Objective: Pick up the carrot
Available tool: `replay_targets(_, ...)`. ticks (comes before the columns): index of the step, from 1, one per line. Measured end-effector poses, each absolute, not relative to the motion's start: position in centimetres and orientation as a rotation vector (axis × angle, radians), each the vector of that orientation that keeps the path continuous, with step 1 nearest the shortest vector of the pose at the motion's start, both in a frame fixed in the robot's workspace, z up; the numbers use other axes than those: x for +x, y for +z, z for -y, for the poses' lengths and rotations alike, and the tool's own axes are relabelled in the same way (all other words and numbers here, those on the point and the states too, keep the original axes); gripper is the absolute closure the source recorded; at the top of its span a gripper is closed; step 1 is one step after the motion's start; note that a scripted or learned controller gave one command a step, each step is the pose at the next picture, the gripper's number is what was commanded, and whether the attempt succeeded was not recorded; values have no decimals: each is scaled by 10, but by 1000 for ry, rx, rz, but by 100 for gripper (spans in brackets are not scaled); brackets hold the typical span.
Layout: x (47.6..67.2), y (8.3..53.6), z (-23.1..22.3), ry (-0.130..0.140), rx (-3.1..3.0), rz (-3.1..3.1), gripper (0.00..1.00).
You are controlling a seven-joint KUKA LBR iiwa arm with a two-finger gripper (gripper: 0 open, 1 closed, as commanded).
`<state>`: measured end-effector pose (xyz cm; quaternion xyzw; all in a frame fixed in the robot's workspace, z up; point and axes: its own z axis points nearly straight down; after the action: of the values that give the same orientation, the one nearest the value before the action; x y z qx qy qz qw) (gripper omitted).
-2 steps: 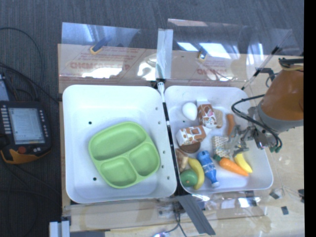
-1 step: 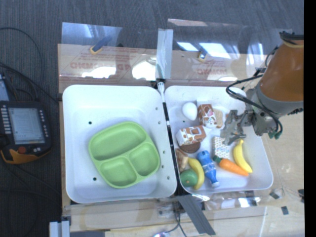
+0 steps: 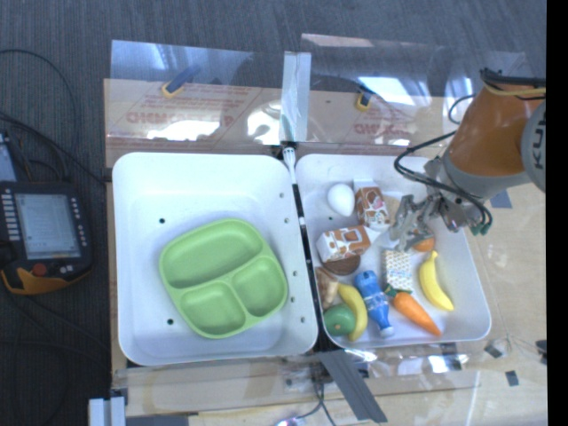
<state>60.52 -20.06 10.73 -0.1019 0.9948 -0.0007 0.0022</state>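
While the arm reaches in from the right of the frame, the carrot lies in the lower right part of the right bin, near the bin's lower wall. It is a bright orange cone with a smooth surface, thick at one end and narrow at the other. Its long axis runs on a diagonal: the thick end is toward the upper left, just beside the blue bottle, and the thin tip points to the lower right of the frame. A yellow banana lies just above and to the right of it, and a checkered packet is just above its thick end. The gripper hangs over the upper middle of the same bin, above the carrot and apart from it; whether it is closed or spread cannot be told from this slanted view. A small orange object shows just below the gripper. Further left in this bin are a white egg, two small brown and white boxes, a second banana and a green round fruit. The left bin holds a green divided plate.
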Motion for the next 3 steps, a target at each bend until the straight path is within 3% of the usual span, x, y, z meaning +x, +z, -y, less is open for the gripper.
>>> replay_targets(1, 617, 155, 203, -1, -13, -3135, 100)
replay_targets(2, 649, 275, 199, -3, 231, -3119, 100)
replay_targets(3, 649, 281, 197, -2, 228, -3121, 100)
